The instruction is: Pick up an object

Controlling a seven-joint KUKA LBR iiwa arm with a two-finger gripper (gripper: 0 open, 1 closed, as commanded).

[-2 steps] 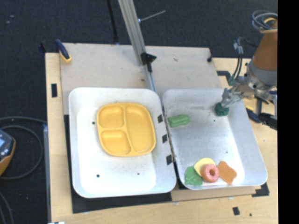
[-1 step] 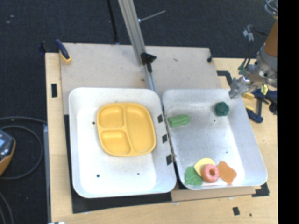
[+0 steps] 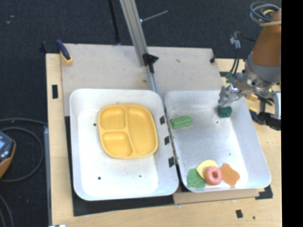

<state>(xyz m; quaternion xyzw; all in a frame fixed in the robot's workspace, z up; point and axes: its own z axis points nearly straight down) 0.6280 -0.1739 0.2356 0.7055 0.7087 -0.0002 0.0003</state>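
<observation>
1. The arm [image 3: 265, 51], grey with an orange band, reaches in from the right over the upper right corner of the right bin [image 3: 246, 141]; its end effector [image 3: 227, 98] hangs just above a small dark green object [image 3: 225, 111], seemingly touching its top; whether it is spread or pressed together cannot be told.
2. In the right bin, a light green cylinder [image 3: 181, 122] lies near the left wall; at the near edge sit a green piece [image 3: 194, 178], a yellow piece [image 3: 207, 166], a pink ring [image 3: 213, 175] and an orange piece [image 3: 230, 174], clustered and touching.
3. The left bin [image 3: 85, 174] holds a yellow divided tray [image 3: 128, 130]; both bins rest on the surface [image 3: 94, 65].
</observation>
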